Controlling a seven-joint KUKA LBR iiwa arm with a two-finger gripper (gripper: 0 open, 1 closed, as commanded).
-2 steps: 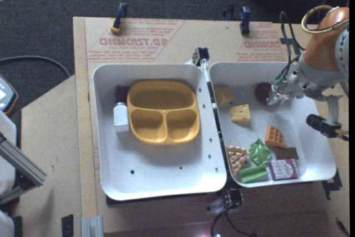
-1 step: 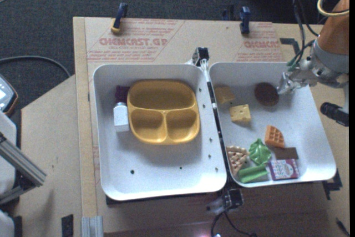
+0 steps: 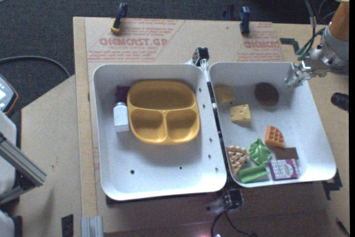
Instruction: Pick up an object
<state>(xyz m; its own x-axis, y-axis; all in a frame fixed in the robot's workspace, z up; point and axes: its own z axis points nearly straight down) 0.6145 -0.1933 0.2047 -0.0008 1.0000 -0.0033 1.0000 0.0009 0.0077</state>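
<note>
Plywood bench (image 3: 166, 41), two white bins, gripper (image 3: 295, 76) over right bin's (image 3: 316, 130) far corner (finger state unclear), nothing held

Right bin, far side – a dark brown round patty (image 3: 267, 94) and tan piece (image 3: 224, 95); yellow cheese wedge (image 3: 240, 114) mid-bin; near side – orange waffle (image 3: 274, 136), green leaf (image 3: 259, 152), pizza slice (image 3: 237, 157), pink packet (image 3: 284, 169)

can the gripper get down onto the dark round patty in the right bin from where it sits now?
Probably yes. The gripper hangs at the right bin's upper right rim, and the dark round patty lies just to its left in the view, apart from the cheese wedge, with nothing on top.
</note>
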